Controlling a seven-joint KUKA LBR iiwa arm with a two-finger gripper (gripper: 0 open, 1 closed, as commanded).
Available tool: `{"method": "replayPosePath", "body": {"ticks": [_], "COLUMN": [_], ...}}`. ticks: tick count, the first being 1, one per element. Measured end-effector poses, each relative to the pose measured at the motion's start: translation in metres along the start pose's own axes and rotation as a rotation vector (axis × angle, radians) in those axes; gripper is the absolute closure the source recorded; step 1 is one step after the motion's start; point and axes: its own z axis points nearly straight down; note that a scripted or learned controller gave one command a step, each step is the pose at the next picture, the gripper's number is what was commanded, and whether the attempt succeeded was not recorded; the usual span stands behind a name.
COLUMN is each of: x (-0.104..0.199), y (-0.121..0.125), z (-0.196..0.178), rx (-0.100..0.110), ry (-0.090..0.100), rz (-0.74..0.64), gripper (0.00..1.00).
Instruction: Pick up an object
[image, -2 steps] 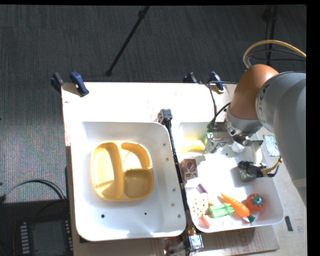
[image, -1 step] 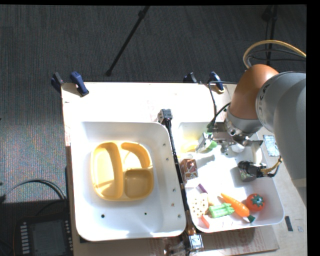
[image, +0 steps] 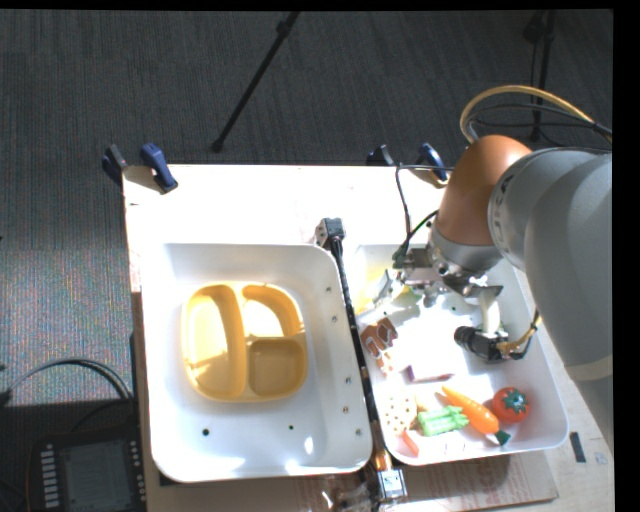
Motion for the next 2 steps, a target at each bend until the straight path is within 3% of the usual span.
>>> {"method": "replayPosePath", "body": {"ticks": [1,2], "x": [-0.0002,-0.0002], "y": [-0.0002,-0.0002], "z": [-0.0073,-0.0072], "rx": [0.004,0.005], "ry": [0.001,0.001], "rz": [-0.001,-0.001], "gripper": [1.0,0.0]}}
